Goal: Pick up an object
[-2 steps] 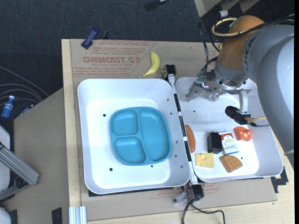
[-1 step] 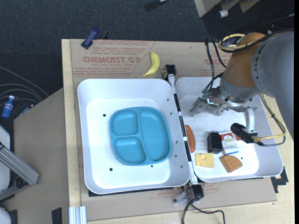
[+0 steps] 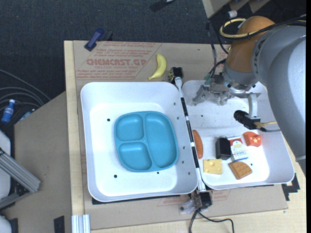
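Note:
The right bin (image 3: 277, 171) holds several small items near its front. An orange sausage (image 3: 198, 143) lies along its left wall. To the right sit a black block (image 3: 223, 148), a small red, white and blue box (image 3: 238, 150) and a red-orange piece (image 3: 252, 139). A yellow cheese wedge (image 3: 212, 166) and a brown cracker (image 3: 240, 169) lie closest to the front edge. My gripper (image 3: 213, 95) hangs over the bin's back left part, apart from all these items, with nothing seen in it.
The left bin (image 3: 97, 174) holds a blue divided plate (image 3: 146, 141). A banana (image 3: 158, 67) lies on the board behind the bins, and a blue object (image 3: 94, 39) sits at the board's back left corner. The large grey arm (image 3: 286, 72) covers the right bin's back right.

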